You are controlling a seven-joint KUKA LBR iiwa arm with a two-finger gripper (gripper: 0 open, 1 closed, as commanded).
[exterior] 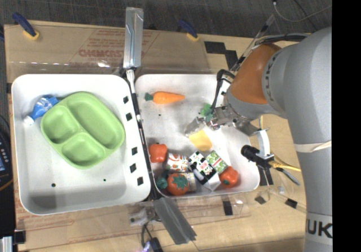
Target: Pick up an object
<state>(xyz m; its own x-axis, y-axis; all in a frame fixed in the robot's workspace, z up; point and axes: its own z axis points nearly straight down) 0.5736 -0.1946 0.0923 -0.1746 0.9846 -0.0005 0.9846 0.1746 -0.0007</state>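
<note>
While poised over right bin (169, 84) | jaws (204, 124) aperture indeterminate | yellow block (201, 141) directly beneath, touching | carrot (164, 97) well apart.

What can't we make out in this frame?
- Gripper: blurred and small over the right bin, so any grasp is unreadable.
- Yellow block: top edge under the gripper.
- Blue item: mostly behind the green plate.
- Toy pile: pieces overlap, shapes unclear.
</note>
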